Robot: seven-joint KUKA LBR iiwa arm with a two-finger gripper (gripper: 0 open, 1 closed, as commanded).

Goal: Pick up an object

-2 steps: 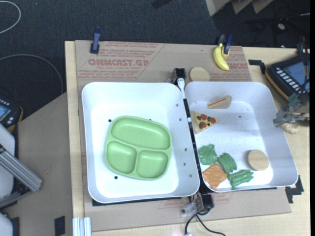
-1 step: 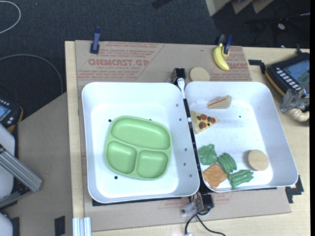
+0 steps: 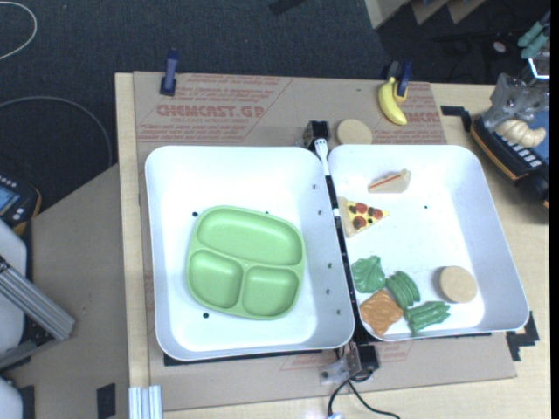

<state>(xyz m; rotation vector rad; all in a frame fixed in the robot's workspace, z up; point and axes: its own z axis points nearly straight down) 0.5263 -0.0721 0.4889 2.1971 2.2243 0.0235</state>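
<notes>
The pizza slice (image 3: 361, 216) lies flat in the right bin (image 3: 489, 225), hard against its left wall, its long axis running left to right and its tip toward the bin's middle. Beyond it sits a sandwich wedge (image 3: 389, 181). By the near edge cluster leafy green pieces (image 3: 395, 291), an orange chunk (image 3: 381, 311) and a round tan biscuit (image 3: 456, 284). The left bin (image 3: 166, 234) holds a smooth green divided plate (image 3: 246, 262). On the table (image 3: 262, 103), a yellow banana (image 3: 392, 103) lies near the far edge. At the right edge, I cannot tell whether the claw (image 3: 521, 103) is released or clenched.

My one camera sits fixed above, looking down at a slant on both white bins (image 3: 157, 234) from moderate height, centre frame.
</notes>
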